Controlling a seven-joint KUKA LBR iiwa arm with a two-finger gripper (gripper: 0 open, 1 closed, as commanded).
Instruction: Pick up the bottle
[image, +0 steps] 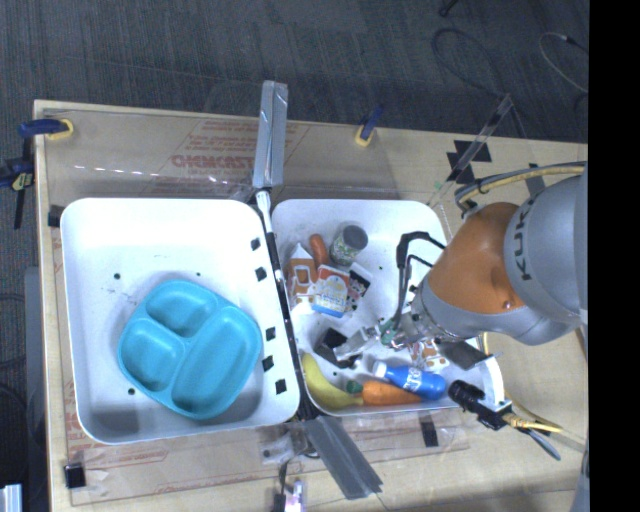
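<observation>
blue tray, banana, carrot

The wooden bench carries 2 shallow white bins touching side by side: the left bin and, right of it, the right bin. Behind the left bin, a blue clamp grips the bench's far left corner

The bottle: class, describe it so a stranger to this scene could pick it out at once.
Look in the right-hand white bin, along its near edge under the gripper. The bottle lies on its side there, between a carrot and the gripper. It alone is bright blue with a white label.
</observation>
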